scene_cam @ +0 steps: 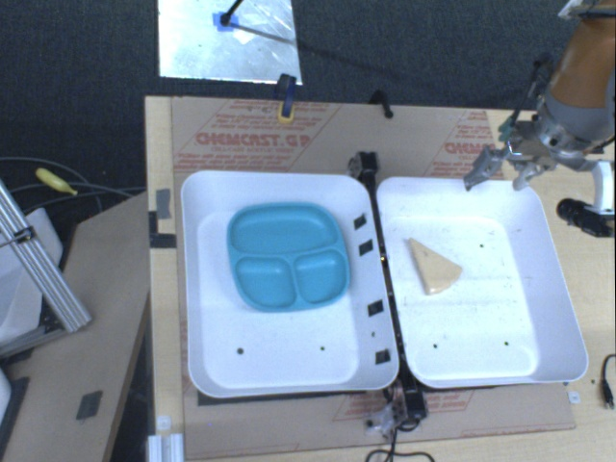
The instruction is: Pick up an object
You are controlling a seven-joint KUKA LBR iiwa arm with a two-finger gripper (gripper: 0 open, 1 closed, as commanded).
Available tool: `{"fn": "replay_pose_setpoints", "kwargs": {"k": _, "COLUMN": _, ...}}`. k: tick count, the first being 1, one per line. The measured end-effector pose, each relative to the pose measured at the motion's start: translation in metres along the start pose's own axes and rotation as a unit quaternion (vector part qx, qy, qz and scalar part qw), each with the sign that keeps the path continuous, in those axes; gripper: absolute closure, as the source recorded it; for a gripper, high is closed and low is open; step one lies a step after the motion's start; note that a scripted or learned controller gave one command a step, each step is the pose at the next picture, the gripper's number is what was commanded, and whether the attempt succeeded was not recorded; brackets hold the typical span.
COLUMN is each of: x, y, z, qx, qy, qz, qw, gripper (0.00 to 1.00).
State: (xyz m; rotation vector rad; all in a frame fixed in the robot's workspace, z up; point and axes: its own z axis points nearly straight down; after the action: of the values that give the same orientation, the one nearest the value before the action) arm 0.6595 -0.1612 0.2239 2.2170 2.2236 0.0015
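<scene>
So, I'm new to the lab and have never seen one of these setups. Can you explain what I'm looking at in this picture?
This is one camera fixed above a bench, looking down at a slant. The grey robot arm with an orange band reaches in from the picture's right. At its end is a two-finger gripper, open, holding nothing, hovering over the far edge of the right shallow white bin. In that bin lies a tan wedge-shaped piece, a candidate for picking up. The left shallow white bin holds a blue plastic plate with three compartments. Both bins sit on a cardboard sheet with red lettering.
</scene>
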Motion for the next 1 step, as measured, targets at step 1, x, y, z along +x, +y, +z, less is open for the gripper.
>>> {"fn": "replay_pose_setpoints", "kwargs": {"k": 1, "x": 0.081, "y": 0.0111, "z": -0.018, "qx": -0.002, "qy": 0.002, "qz": -0.005, "qw": 1.0, "gripper": 0.0}}
